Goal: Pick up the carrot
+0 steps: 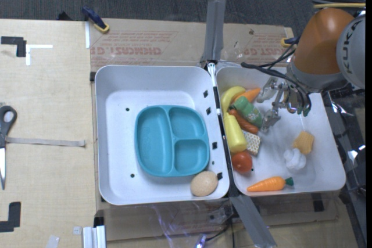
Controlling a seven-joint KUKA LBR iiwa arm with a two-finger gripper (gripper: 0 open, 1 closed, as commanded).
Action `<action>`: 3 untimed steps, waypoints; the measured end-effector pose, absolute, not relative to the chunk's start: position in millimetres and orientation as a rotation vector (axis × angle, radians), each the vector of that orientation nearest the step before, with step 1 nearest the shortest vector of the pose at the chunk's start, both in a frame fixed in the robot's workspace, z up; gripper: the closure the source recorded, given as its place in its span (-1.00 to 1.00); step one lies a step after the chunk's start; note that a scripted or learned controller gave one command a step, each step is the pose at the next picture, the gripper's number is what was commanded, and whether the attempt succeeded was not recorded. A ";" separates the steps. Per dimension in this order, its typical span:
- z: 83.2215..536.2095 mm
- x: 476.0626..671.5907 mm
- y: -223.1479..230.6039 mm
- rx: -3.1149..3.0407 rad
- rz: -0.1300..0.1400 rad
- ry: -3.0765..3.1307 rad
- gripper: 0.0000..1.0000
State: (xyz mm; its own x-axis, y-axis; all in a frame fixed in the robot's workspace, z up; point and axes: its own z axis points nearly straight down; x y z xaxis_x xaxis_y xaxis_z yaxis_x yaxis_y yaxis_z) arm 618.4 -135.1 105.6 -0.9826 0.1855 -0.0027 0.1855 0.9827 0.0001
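far left, on the wooden bench point(46, 183), a pair of scissors point(4, 130) lies at the edge, with black tape marks above and below it. a blue clamp with a yellow tip point(96, 18) sits near the top edge of the cardboard sheet point(151, 43) behind the bins. left bin point(107, 142): a teal divided plate point(172, 140) with three compartments lies flat in the middle, nothing in its compartments; a tan egg point(204, 184) rests just off the plate's lower right corner, against the bin's near wall. right bin point(325, 165): along its left side a crowded pile, with a yellow banana point(231, 97) at the top, an orange piece point(251, 94) just beside it, a green item point(245, 105) below that, a red-orange pepper-like thing point(247, 124), a long yellow piece point(235, 132) running down the wall, a small checkered cracker-like square point(251, 141), and a red tomato point(242, 162) at the bottom of the pile. the carrot point(267, 184), orange with a green stub at its right end, lies on its side along the bin's near wall, apart from the pile and well apart from the arm. to the right, a white crumpled object point(294, 158) and a yellow-tan chunk point(303, 142) just above it. the gripper point(272, 108) hangs over the upper middle of the right bin, at the pile's right edge, close to the green item; metal fingers and cables tangle together, and i cannot tell how the jaws stand or whether anything is between them. the arm point(328, 46) with its orange band enters from the upper right.
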 end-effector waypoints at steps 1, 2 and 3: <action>93.8 647.5 -135.4 0.653 -0.008 3.079 -1.00; 142.5 648.7 -124.9 0.852 -0.001 3.017 -1.00; 93.0 649.0 -98.8 1.333 -0.001 2.843 -1.00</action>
State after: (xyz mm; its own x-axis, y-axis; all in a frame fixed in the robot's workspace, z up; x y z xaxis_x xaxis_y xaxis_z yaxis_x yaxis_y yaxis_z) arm 649.0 -98.8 93.0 -0.6393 0.7689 -0.0020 0.7689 0.6393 0.0002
